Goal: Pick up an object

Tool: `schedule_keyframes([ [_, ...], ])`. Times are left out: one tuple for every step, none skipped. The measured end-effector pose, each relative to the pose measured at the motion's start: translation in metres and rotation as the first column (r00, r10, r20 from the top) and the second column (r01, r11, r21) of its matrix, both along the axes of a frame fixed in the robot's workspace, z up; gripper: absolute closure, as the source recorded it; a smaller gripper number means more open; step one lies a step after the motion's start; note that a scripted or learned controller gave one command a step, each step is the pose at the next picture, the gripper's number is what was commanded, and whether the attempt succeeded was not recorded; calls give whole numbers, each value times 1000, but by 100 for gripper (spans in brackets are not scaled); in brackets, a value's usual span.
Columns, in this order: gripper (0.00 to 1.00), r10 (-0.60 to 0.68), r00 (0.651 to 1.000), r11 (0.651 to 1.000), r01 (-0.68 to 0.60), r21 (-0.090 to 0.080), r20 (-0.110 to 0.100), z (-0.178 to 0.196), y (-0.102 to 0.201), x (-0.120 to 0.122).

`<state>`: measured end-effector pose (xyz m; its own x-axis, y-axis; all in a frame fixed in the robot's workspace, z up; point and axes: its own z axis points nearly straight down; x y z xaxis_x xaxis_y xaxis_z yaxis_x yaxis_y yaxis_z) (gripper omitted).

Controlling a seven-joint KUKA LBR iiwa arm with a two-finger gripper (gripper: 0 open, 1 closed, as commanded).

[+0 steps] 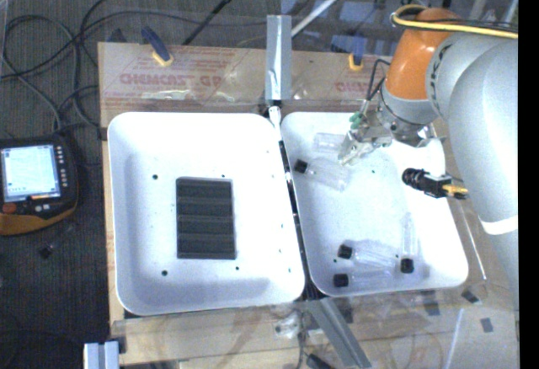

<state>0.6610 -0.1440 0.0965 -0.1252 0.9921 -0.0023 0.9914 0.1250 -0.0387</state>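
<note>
1. Gripper [352, 150] is low in the right bin [383, 207], toward the back wall, tilted down and left.
2. Open or shut: can't tell. The tip is small and sits against clear plastic on white.
3. Closest candidate is the clear tube [324, 172]. It lies on its side with its black cap toward the bin divider, and the tip is just beside its far end. I can't tell whether they touch. A second clear piece [327, 142] sits just behind it, also near the tip.
4. More clear tubes [370, 256] with black caps are at the front of the right bin, well apart from the gripper.
5. The left bin [143, 157] holds one black ridged block [205, 218], flat and mid-bin, far from the arm.
6. Step, as I judge it: at the grasp point or on final approach to the clear tube. Nothing visibly held, so no lift to count yet.
7. The next move needs the tube centred at the tip, across its narrow axis, then a close and a straight lift.
8. Risks: the tube is round and slick, so it will likely roll or squirt out if caught off-centre. The clear piece behind it may get nudged or crowd the grasp.
</note>
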Motion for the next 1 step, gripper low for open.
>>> schedule_keyframes([
  [0,0,1000,1000,0,-2,5,1,0,1],
])
